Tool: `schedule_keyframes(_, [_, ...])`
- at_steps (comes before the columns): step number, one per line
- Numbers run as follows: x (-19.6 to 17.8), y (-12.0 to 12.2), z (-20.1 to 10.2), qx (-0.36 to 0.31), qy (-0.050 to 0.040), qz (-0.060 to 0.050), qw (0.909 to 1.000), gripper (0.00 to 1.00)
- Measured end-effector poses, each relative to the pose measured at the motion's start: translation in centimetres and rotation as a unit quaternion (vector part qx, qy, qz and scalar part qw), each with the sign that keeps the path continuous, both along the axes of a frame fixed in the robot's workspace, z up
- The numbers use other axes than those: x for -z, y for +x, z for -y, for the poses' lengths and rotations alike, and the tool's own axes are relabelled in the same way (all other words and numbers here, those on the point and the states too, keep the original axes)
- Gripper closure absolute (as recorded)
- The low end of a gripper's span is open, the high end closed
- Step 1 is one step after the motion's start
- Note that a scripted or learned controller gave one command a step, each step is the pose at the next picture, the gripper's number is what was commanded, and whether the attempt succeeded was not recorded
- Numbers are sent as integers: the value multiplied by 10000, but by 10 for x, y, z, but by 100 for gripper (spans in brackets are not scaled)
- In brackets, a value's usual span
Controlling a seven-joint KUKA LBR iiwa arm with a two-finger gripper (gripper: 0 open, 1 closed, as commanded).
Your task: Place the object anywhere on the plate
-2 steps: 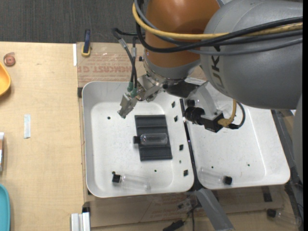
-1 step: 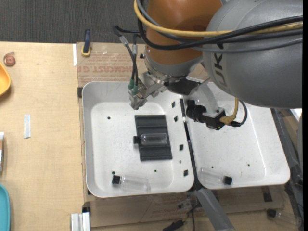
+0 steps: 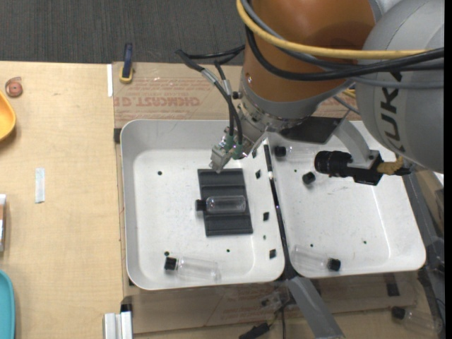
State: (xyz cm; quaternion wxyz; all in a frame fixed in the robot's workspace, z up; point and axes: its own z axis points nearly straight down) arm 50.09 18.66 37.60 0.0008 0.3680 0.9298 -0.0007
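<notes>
A black ribbed plate [image 3: 224, 221] lies flat in the middle of the left bin [image 3: 141, 189]. A clear vial [image 3: 227, 204] with a black cap at its left end lies across the plate, near its middle. My gripper [image 3: 221, 157] hangs over the plate's far edge, a little above and behind the vial, with no object visible in it. The big orange and grey wrist hides the bench behind it.
A second clear vial [image 3: 194, 265] with a black cap lies near the left bin's front edge. In the right bin [image 3: 395, 253] are a third vial [image 3: 318, 260] at the front and small black caps [image 3: 308, 178] near the back. A black cylinder [image 3: 337, 163] juts from the arm over that bin.
</notes>
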Motion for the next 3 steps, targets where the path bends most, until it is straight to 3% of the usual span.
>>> schedule_keyframes(1, [46, 6, -12, -1804, 2, -13, 9836, 100])
schedule_keyframes(2, [-16, 70, -10, -3469, 2, 12, 9379, 100])
schedule_keyframes(3, [38, 69, -42, -4544, 6, -5, 8908, 100])
